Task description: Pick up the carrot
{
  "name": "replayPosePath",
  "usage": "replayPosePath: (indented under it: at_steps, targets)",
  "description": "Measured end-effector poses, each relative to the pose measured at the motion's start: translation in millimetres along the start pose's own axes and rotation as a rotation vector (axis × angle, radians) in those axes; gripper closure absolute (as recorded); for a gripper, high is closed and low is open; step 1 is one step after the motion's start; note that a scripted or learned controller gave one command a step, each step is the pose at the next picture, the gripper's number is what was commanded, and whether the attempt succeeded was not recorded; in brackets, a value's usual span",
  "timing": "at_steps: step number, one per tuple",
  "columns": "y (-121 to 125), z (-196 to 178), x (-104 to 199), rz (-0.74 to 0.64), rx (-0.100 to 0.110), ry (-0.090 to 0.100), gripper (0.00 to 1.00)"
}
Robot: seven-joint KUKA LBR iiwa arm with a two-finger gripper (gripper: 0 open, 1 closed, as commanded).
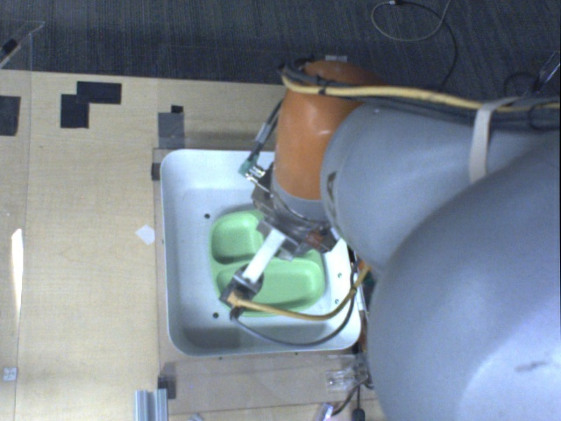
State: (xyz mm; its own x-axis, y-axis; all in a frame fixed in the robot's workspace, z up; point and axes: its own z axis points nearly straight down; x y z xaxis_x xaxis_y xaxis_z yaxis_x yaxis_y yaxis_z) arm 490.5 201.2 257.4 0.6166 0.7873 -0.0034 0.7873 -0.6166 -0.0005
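The arm comes in from the right and hangs low over the left white bin (188, 235). Its orange band (302, 139) and grey wrist cover the bin's middle and right side. My gripper (294, 235) points down into the bin beneath the wrist, over a pale green object (235, 235) that has a second green lobe (294, 279) beside it. I can pick out no carrot for certain. A small orange sliver (364, 277) peeks out at the bin's right edge next to the arm, and I cannot tell what it is.
The bin's left wall and front-left corner (188, 327) are bare white. Tan bench surface (79, 235) with black markings lies to the left. The arm's large grey body (456, 261) hides the right side of the scene.
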Motion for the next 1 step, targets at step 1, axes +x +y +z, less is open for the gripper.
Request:
replayPosePath:
  at_steps: [1]
  targets:
    - [-24.1,40.6,24.8,-0.551,0.001,0.0,1.0]
